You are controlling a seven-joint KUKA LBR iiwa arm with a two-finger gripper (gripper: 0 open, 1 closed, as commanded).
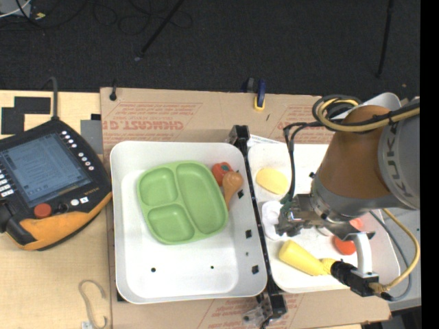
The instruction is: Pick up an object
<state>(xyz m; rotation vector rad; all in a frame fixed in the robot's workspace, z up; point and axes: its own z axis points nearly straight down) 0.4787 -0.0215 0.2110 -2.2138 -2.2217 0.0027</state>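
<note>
Over right bin [302, 283]: gripper [293, 219], two yellow objects [271, 179], one red [345, 245].

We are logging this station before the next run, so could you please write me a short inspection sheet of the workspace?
Surface: two white bins, left bin, right bin, on cardboard.
Job's things: green divided plate, red and orange toys in the left bin; yellow lump, yellow piece, red piece in the right.
Clutter: metal hook.
Gripper: gripper low over the right bin; fingers hidden.
Cables: black and yellow cables on the arm.
Surroundings: teach pendant, dark floor.
</note>
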